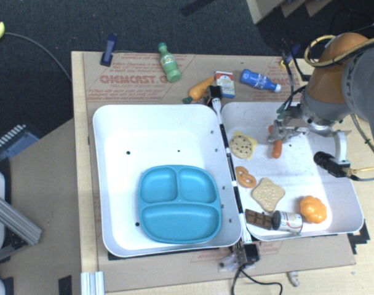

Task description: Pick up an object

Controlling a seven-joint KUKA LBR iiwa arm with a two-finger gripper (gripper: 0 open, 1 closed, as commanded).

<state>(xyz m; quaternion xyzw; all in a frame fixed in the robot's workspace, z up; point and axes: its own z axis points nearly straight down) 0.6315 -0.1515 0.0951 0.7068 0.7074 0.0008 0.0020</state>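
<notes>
1. The arm [334,72] reaches in from the right over the far part of the right bin [350,195]; its gripper [284,129] hangs low above the bin floor; whether it is apart or together I cannot tell.
2. A small orange-red sausage-like piece [276,149] lies just near of the gripper, perhaps touching it; the view is too coarse to say.
3. Left of that lies a round cookie [241,145]; nearer, a pretzel [245,177], a slice of toast [267,193], a chocolate bar [258,219], a small can [290,222] and an orange [313,209] crowd the near end.
4. The left bin [113,165] holds a blue divided plate [178,203] at its near side.
5. On the bench beyond the bins lie a green bottle [169,63], a blue bottle [259,80], a small carton [224,84], a carrot [201,89] and a dark blue marker [108,50], well apart from the gripper.
</notes>
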